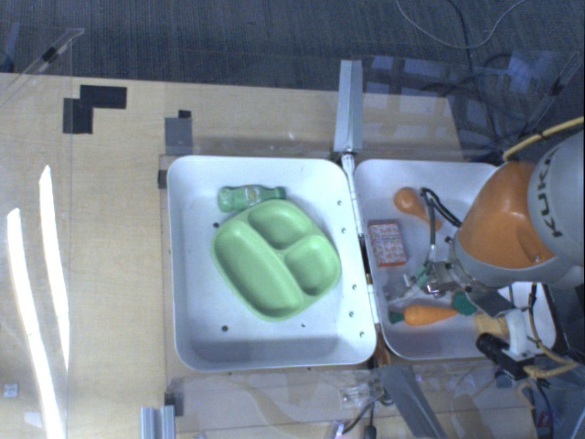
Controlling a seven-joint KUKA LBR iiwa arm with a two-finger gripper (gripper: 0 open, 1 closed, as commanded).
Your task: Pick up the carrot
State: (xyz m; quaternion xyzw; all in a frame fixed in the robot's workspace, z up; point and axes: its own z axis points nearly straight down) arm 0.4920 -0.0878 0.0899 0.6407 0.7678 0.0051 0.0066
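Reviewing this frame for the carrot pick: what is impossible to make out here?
- Gripper: finger state unreadable in the camera view; the arm's orange band covers most of it.
- Carrot: its right end is hidden under the arm.
- Small card: print too small to read.
- Right bin: far side covered by the arm.

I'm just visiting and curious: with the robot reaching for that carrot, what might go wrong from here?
1. The carrot lies close to the right bin's near wall, so the hand may bump the wall or push the carrot against it.
2. A small red packet and an orange spoon-like object lie nearby; the hand might nudge or grab one instead.
3. The arm hides part of the bin, so a miss could be hard to see.
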